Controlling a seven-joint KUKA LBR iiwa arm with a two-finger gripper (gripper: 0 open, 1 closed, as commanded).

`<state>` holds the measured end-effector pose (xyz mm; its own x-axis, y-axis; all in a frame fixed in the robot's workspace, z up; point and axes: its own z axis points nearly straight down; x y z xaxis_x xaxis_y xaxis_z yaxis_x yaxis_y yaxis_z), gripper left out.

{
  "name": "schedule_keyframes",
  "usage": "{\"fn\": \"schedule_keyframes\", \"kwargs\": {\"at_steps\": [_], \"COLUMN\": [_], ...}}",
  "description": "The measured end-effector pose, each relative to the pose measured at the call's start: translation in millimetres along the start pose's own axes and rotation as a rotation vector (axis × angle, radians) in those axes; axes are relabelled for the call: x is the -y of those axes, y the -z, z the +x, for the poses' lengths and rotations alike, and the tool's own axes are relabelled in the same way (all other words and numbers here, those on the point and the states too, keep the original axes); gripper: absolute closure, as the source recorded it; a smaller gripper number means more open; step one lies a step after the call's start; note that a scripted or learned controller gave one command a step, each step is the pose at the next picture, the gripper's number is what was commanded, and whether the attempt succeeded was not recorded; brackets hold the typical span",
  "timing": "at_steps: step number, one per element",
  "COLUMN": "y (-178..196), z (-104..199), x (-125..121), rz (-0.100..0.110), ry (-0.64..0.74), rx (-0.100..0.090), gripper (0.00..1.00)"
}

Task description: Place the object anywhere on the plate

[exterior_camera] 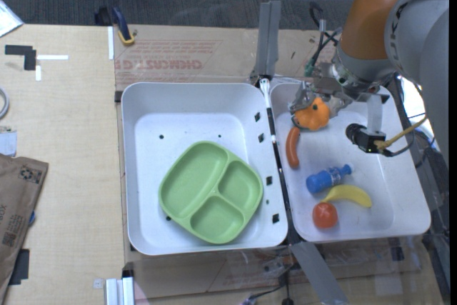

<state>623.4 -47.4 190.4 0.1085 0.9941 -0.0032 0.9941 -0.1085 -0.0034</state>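
A green three-compartment plate [211, 191] lies in the left white bin [143, 153], with nothing on it. My gripper [315, 105] hangs over the far left corner of the right bin [400, 218], under the orange-banded wrist [371, 18]. Its fingers are shut on a small orange fruit [313, 116], which sits at their tips near the divider between the bins. The plate is down and to the left of the gripper, across that divider.
A red sausage [293, 147], a blue bottle [327, 178], a yellow banana [349, 196] and a red tomato [325, 215] lie in the right bin. Cables and a black fitting [360, 136] hang beside the wrist. Cardboard lies behind the bins.
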Motion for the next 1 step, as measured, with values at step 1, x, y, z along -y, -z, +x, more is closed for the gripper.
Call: {"fn": "schedule_keyframes", "kwargs": {"at_steps": [1], "y": [0.6], "z": [106.8], "x": [53.3], "rz": [0.000], "ry": [0.199], "rx": [-0.001], "gripper": [1.00]}}
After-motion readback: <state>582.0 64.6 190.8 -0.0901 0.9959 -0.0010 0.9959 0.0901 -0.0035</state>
